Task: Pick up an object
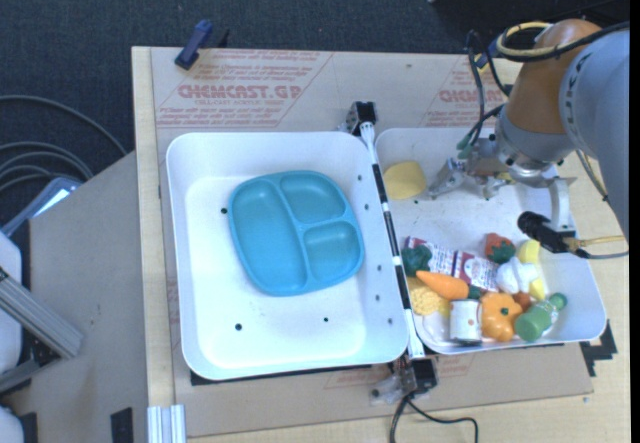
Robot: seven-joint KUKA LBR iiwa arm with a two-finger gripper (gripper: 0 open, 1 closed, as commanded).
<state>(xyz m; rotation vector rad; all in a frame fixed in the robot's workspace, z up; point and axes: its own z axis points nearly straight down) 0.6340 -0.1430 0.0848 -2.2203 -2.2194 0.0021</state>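
Note:
My gripper (470, 177) hangs over the back of the right bin (585, 283), under the grey arm with its orange band. Just left of it, a yellow rounded piece (404, 179) lies at the bin's back left corner, apart from the gripper. Toy food is piled at the front of this bin: a carrot (441, 283), a corn piece (428, 302), an orange pumpkin-like piece (498, 315), a green piece (535, 322), a small white can (465, 320), a red piece (500, 247) and a printed packet (462, 264). I see nothing held by the gripper.
A blue divided plate (296, 230) lies in the left bin (195, 191). The ridge where the two bins meet (385, 221) runs between them. A black part with a cable (545, 229) reaches over the right bin's right side. A blue clip (193, 43) sits on the bench's back left.

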